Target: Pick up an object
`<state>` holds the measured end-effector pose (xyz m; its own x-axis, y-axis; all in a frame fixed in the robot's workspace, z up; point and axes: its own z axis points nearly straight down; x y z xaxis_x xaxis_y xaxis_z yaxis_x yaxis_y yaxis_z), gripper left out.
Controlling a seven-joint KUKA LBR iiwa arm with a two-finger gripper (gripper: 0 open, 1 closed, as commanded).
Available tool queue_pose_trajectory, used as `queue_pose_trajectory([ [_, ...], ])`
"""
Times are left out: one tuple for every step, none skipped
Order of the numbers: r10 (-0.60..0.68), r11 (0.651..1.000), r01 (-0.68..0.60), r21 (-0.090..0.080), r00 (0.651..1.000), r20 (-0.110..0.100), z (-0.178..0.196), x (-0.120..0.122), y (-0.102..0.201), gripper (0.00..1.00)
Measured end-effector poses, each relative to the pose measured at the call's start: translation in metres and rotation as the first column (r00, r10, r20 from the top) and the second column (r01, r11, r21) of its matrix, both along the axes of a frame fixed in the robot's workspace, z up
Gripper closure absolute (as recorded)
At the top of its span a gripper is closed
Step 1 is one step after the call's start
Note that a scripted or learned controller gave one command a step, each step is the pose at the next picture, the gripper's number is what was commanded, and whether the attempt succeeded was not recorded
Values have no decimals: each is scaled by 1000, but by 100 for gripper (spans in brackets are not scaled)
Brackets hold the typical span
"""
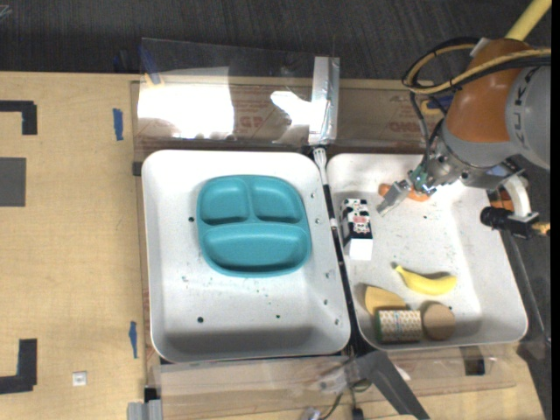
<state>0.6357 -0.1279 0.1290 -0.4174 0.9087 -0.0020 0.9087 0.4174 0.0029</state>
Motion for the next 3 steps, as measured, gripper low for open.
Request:
queue_pose_trajectory([
  [-130,991,130,-1,991,-2,-38,-1,-48,0],
  [45,999,-45,2,999,-6,-35,-54,-38,0],
  [44,999,-44,3,999,-5,-27,-52,-38,100],
])
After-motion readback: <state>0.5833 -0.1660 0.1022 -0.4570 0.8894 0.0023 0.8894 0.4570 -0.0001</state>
